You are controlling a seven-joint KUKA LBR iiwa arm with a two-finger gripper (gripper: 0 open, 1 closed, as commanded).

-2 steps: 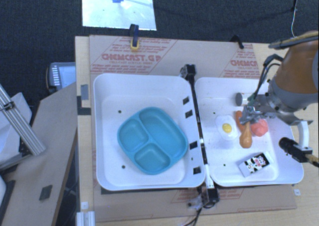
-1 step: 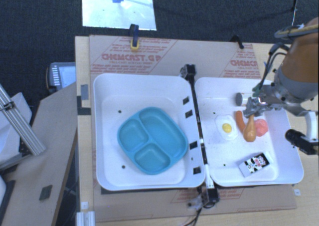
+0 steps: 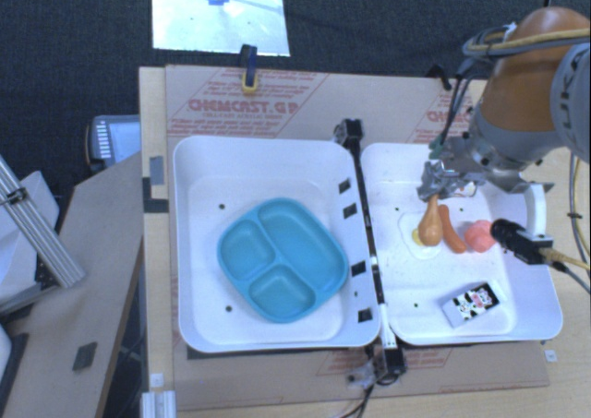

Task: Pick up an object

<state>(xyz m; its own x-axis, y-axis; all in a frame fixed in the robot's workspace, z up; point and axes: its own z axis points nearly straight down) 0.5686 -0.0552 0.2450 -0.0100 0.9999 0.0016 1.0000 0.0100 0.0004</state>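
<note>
Two white bins sit side by side on the counter. Left bin (image 3: 194, 222) holds a blue divided plate (image 3: 282, 259). In the right bin (image 3: 536, 315), the claw (image 3: 441, 187) grips the top of a tan drumstick toy (image 3: 430, 222), beside an orange sausage (image 3: 452, 232), a pink ball (image 3: 478, 235) and a black-and-white card (image 3: 471, 304) near its front edge.

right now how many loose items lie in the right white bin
5: a tan drumstick-shaped toy, an orange sausage-shaped toy, a pink rounded toy, a fried-egg-like white disc, a black-and-white small box. The gripper may hide more.
</note>
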